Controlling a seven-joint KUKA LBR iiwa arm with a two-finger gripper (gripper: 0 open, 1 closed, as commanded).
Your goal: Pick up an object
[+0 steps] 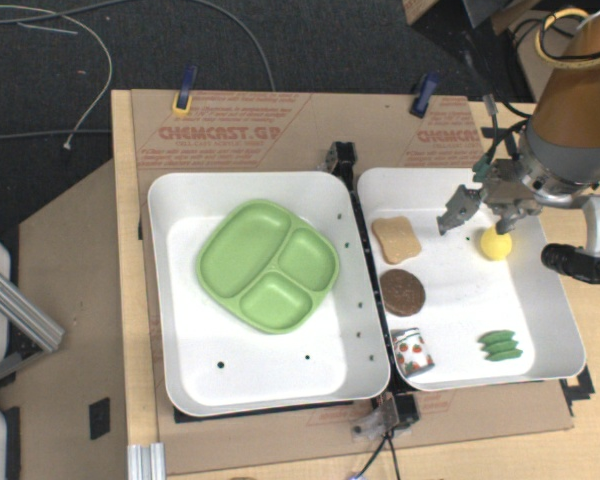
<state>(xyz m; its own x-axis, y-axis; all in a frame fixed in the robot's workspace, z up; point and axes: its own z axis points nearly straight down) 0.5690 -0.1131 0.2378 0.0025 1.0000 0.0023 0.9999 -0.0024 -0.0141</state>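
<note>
1. Nearest, on the right bin's point(550, 363) front floor, a small can point(412, 351) with a red-and-white label lies at the left corner, and green pea pods point(500, 345) lie well apart to its right.
2. Behind the can sits a brown round cookie point(403, 291), and just behind that a tan slice of bread point(395, 238).
3. Left bin point(180, 368) holds a green divided plate point(268, 265), turned at an angle, near the middle.
4. Yellow lemon point(496, 244) rests toward the right bin's back right.
5. Gripper point(477, 214) hangs over the back of the right bin, one finger tip just left of the lemon; its fingers look spread apart with nothing between them, though the blur makes this uncertain.
6. Farthest, two clamps, one point(186, 85) yellow-and-blue and one point(424, 94) blue, sit on the cardboard's point(300, 123) back edge.
</note>
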